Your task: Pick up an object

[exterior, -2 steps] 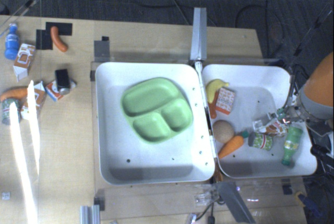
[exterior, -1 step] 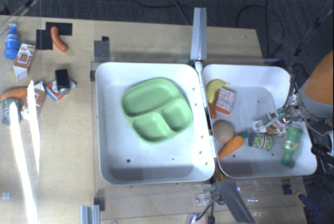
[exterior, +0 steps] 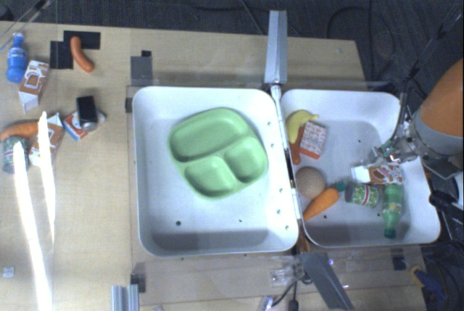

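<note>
Scene: two white bins side by side on the bench [exterior: 217,59]; the grey arm [exterior: 442,114] with its orange band enters from the right edge, over the right bin [exterior: 348,103].

Tool: the tool [exterior: 389,152] sits low at the right bin's far right side, among the clutter; blur and glare hide its tips, so whether it is spread or closed cannot be told, and nothing is plainly seen held in it.

Nearest thing: a small red-and-white carton [exterior: 378,173] lies just below and left of the tool, apparently touching or almost touching it.

Bottles: a dark bottle [exterior: 362,193] lies flat, long axis running left to right, just beside the carton; a green bottle [exterior: 392,209] stands or leans below it, long axis up and down in the view.

Further left: a carrot [exterior: 321,203] lies aslant by the bin's lower left, a brown egg-like ball [exterior: 310,181] above it, then a red carton [exterior: 312,140] and a banana [exterior: 299,121], all well apart from the tool.

Left bin: it [exterior: 156,157] holds a green divided tray [exterior: 217,151].

Judgement: the coming move likely turns on the small carton, the closest piece, lying down and slightly left of the tool; its crowding against the bottles could spoil a clean grip.
</note>
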You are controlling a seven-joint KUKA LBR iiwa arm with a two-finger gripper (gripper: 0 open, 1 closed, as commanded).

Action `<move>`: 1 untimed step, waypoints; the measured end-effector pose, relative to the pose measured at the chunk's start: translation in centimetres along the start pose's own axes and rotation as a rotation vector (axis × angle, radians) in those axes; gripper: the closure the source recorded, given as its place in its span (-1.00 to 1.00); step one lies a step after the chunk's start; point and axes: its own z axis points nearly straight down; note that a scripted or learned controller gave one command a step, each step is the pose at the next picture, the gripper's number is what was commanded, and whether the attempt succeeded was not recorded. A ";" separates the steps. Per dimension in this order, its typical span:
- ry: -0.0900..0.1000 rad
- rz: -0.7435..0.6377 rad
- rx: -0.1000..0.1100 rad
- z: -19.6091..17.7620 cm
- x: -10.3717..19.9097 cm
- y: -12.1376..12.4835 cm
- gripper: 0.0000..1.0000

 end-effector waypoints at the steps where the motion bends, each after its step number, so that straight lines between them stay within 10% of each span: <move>1: 0.001 0.067 0.055 -1.8 -0.7 1.8 1.00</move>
